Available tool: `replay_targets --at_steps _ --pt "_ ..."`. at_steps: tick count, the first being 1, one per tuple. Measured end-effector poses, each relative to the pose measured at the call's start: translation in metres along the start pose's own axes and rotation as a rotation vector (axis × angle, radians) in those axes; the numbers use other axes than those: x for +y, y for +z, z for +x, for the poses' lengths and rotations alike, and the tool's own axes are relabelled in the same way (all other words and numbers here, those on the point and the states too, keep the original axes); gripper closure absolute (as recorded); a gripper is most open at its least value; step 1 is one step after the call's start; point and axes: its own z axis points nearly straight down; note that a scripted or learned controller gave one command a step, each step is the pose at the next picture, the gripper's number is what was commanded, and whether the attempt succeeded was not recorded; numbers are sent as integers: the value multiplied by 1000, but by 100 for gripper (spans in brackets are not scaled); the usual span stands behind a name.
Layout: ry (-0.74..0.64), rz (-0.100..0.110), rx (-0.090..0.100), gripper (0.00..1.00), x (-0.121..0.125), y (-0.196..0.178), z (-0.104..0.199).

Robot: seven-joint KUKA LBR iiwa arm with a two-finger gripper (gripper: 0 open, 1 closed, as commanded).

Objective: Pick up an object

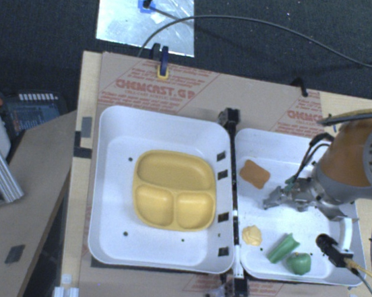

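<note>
Red "CHEMCAST" lettering marks the brown board [180, 86] under two glossy white bins. The left bin [109, 189] holds a yellow three-compartment plate [173, 190]. In the right bin [278, 146] lie an orange block [256, 174], a green piece [283, 248], and a yellow lump [252, 236]; the gripper [275, 200] hovers there, and I cannot tell how its jaws stand.

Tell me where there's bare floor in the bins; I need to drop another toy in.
Left bin: only a bare margin around the yellow tray. Right bin: free along the far wall behind the orange piece. Its near side is crowded: gripper, yellow piece, green pieces.

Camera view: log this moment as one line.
hand over right bin | nothing held | orange piece, yellow piece, green pieces in bin
</note>
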Motion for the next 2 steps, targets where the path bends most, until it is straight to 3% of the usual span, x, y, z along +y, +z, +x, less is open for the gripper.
replay_targets --at_steps 1,2 --pt "0 -3 -1 100 1 -12 0" --pt "-2 -6 -2 100 7 -56 -2"
